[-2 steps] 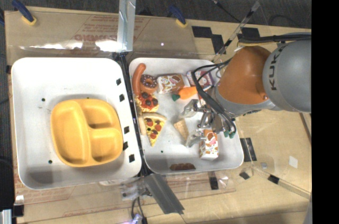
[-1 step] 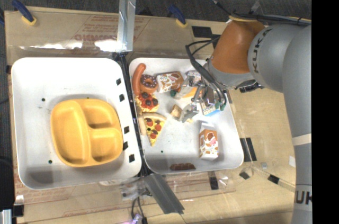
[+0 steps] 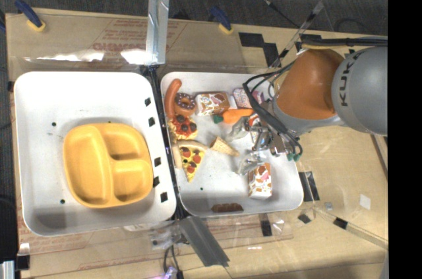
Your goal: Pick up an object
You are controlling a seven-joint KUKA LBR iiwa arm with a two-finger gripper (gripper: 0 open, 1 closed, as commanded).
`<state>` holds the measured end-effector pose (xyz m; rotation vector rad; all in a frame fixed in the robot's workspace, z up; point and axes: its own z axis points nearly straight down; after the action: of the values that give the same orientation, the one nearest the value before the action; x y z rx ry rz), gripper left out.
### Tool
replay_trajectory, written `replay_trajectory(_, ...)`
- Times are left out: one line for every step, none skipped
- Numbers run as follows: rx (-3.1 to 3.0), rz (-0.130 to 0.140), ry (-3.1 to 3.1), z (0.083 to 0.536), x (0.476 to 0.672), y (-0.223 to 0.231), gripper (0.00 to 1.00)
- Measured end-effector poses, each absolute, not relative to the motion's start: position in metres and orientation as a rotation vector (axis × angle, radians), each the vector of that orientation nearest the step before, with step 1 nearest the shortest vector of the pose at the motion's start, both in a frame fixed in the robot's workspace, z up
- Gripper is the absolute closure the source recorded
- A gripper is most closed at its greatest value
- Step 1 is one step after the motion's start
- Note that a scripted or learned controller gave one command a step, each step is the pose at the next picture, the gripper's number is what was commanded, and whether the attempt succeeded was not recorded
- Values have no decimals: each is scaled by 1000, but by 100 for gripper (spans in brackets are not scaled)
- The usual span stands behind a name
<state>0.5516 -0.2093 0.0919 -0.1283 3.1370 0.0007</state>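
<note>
**A:** What lies on the counter [image 3: 79, 30]?

**B:** Two white bins side by side. The left bin [image 3: 39, 99] fills the left half of the frame and carries a yellow tray [image 3: 107, 164] with three compartments, set near its middle. The right bin [image 3: 211, 195] sits at centre frame and holds toy food.

**A:** Which items, and where?

**B:** Along the right bin's left wall, from top down: a red sausage [image 3: 171, 95], upright in the frame; a donut [image 3: 184, 102] just beside it; a round pizza piece [image 3: 184, 128]; and a pizza slice [image 3: 191, 159] pointing toward the lower edge. At the bin's top centre is a printed packet [image 3: 212, 103], with a carrot [image 3: 236, 116] just right of it. A cone [image 3: 223, 146] lies near the middle. A small carton [image 3: 261, 180] stands at lower right, and a brown piece [image 3: 227, 208] rests against the bottom wall.

**A:** And the arm?

**B:** It enters from the right of the frame, grey with an orange band [image 3: 308, 86], and hangs over the bin's upper right part. The tool [image 3: 267, 139] is low over the bin, between the carrot and the carton, among cables.

**A:** Is the tool open, and does it hold anything?

**B:** I cannot tell; the wrist and cables hide its tip, and no item is seen in its grip.
</note>
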Motion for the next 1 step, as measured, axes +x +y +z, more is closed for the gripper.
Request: replay_trajectory(-410,2,3115,90,486,-210,0)
